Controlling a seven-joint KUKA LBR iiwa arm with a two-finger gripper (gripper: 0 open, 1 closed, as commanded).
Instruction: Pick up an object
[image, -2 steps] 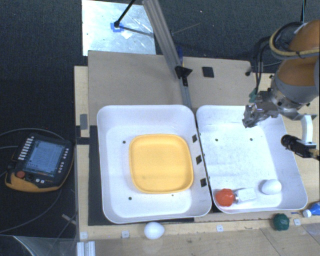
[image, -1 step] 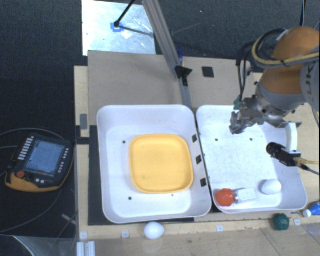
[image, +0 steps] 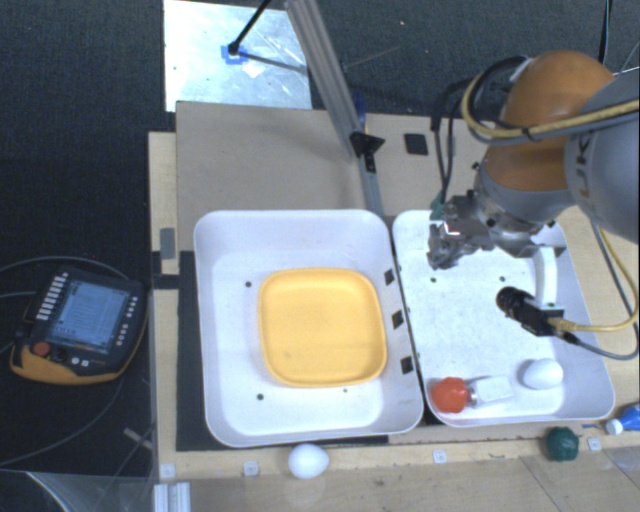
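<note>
Lying nearest the camera, off the bins on the worktop (image: 480, 475), a white egg-shaped object (image: 308, 461) is sitting just in front of the left bin (image: 225, 300), and a dark green ball (image: 561, 443) is sitting off the right bin's (image: 470, 330) near right corner. Inside that right bin, along its near wall, an orange ball (image: 450, 394), a clear white piece (image: 492, 389) and a white egg (image: 542, 374) are resting in a row. A yellow plate (image: 322, 326) is filling the left bin's floor. Farther back, the tool (image: 442, 248) is hovering over the right bin's far left part, well apart from the row; how it is standing I cannot tell. No readable writing is showing.
</note>
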